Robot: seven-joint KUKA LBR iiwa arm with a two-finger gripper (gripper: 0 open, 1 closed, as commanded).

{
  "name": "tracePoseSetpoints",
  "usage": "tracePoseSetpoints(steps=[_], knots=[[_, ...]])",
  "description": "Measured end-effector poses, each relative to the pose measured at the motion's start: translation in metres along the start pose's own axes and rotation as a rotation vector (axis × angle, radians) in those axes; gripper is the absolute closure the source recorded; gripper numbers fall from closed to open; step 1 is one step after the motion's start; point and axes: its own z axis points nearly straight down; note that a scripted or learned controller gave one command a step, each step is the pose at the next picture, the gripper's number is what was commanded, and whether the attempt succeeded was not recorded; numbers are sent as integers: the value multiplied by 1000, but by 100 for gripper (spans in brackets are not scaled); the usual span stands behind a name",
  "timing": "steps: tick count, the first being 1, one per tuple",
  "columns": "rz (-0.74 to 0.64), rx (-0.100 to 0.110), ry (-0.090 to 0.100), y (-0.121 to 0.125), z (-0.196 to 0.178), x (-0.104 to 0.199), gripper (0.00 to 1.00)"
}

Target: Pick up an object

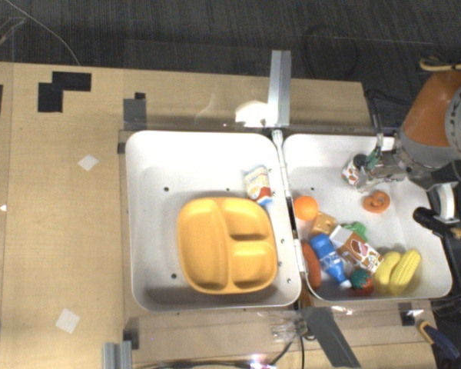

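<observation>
The gripper (366, 165) hangs over the back of the right bin (323, 154), reaching in from the right edge, with a small white-and-red carton (352, 174) right at its fingertips. The view is too small and slanted here to say whether the carton sits between the fingers or just beside them, and I cannot tell how wide they stand.

That carton looks like the thing being gone for. It lies near the bin's far wall, well apart from the heap at the front. It is probably light and fairly stiff, a toy box with flat faces, so a pinch across two opposite flat sides should hold; its glossy skin may slip if caught on an edge.

Just beside it, toward the front, lies a small orange ring (377, 201), flat and hard to pinch. The front heap holds an orange ball (305, 207), a blue bottle (326, 255) and a yellow corn cob (399, 270), crowded together. In the left bin (150, 206) rest a yellow divided tray (227, 243) and a small packet (257, 183) behind it.
</observation>
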Motion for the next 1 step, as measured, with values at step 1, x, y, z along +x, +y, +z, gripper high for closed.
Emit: tracePoseSetpoints(steps=[1], knots=[[-1,1,0,0,1,0,0]])
